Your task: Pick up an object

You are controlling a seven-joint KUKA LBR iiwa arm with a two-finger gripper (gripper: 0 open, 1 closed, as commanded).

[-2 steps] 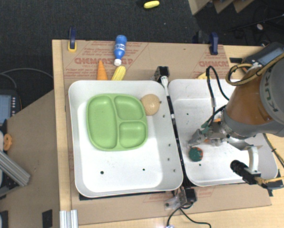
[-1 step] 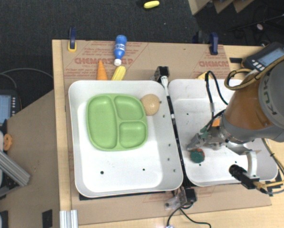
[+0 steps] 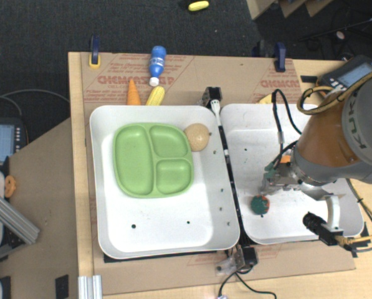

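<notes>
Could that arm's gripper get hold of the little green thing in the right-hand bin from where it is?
Probably yes: the gripper hangs close above the little green thing in the right bin, with nothing between them.

A robotics lab, clearly: a cardboard-topped wooden bench (image 3: 173, 67) carrying 2 shallow white plastic bins (image 3: 111, 229), blue clamps (image 3: 95, 52) pinning its edge, black cables (image 3: 23, 98) trailing over dark carpet (image 3: 80, 11).
</notes>
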